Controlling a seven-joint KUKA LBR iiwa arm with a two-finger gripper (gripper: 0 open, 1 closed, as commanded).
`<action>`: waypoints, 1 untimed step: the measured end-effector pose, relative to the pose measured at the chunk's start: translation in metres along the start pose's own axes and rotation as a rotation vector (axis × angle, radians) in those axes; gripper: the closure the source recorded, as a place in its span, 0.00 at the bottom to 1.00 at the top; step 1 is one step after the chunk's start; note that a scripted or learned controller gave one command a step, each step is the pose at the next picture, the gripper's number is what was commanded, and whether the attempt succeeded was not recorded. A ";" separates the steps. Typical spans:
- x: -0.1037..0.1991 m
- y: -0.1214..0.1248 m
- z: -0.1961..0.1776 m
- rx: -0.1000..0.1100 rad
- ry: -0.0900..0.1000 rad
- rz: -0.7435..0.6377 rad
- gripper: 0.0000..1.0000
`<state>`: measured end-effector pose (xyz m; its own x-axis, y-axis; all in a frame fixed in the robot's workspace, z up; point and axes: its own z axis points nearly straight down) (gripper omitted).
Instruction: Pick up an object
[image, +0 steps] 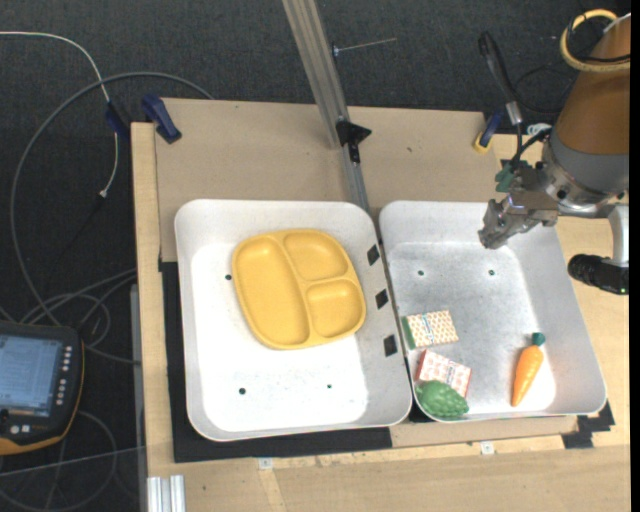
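My gripper (495, 236) hangs over the far part of the right bin (470, 285), with nothing visible between its fingers. Toward the bin's near side lie an orange toy carrot (527, 372), a patterned white packet (431, 327), a red and white packet (443, 371) and a green leafy toy (442, 401). All of these sit well below and apart from the gripper in the view. The arm's grey wrist and orange band rise at the upper right.
The left bin (215, 300) holds a yellow three-compartment plate (297, 287). A metal post (330, 90) slants up between the bins. Blue clamps sit at the bench's far corners. Cables and a handheld pendant (35, 385) lie off the bench at left.
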<state>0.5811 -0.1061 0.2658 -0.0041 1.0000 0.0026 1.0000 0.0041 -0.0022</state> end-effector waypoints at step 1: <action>0.053 -0.013 -0.003 0.000 0.001 -0.002 1.00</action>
<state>0.5676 -0.0530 0.2690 -0.0062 1.0000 0.0036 1.0000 0.0062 -0.0026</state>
